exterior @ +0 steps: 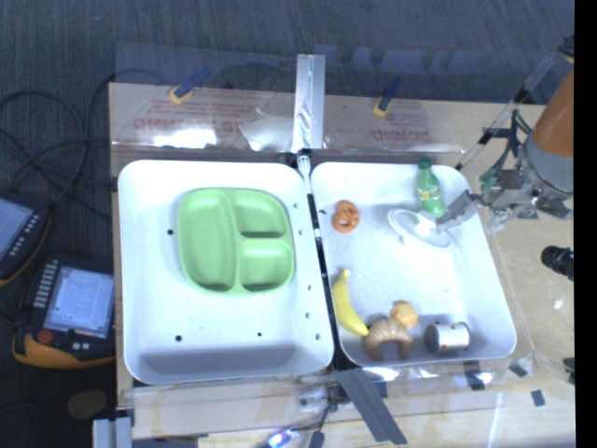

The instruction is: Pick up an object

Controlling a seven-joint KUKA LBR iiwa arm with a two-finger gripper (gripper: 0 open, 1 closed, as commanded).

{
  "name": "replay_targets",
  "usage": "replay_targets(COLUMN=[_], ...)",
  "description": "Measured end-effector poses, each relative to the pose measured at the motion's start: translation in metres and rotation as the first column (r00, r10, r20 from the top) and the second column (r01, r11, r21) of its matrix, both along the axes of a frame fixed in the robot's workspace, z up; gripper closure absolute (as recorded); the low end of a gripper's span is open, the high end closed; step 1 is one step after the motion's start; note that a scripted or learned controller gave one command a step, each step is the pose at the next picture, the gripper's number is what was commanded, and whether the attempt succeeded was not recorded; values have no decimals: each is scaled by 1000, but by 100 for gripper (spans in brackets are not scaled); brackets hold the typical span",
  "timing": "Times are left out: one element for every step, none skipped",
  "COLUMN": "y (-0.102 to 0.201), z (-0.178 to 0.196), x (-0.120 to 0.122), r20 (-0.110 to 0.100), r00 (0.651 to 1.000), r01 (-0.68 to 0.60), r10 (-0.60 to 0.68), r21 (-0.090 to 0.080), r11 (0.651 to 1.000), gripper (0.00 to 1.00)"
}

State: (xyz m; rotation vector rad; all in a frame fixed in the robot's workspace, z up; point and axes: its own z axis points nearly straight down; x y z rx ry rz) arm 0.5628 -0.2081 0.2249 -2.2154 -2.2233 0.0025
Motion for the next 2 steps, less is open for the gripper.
replay_targets(y=[9, 16], z=[-55, 46], x=[95, 104], r20=[1, 2], r00=[960, 921], r01=[-280, -390], r10=[280, 390], r21=[-3, -5], r11=[960, 921], gripper=[0, 0])
